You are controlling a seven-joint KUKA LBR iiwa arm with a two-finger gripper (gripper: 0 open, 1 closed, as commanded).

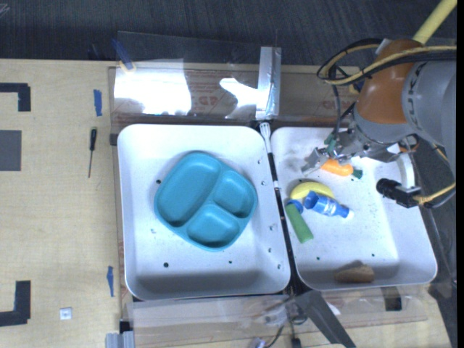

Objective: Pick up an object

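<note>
My gripper hangs low over the back of the right bin, just left of a small orange piece that lies under the wrist. Whether it touches the orange piece is unclear. In front of it lie a yellow banana-like piece, a blue bottle and a green stick, all close together. A brown lump rests near the bin's front wall.
The left bin holds a blue divided plate. A divider wall runs between the bins. The arm's grey body and orange band cover the right bin's back right corner, with cables looping above.
</note>
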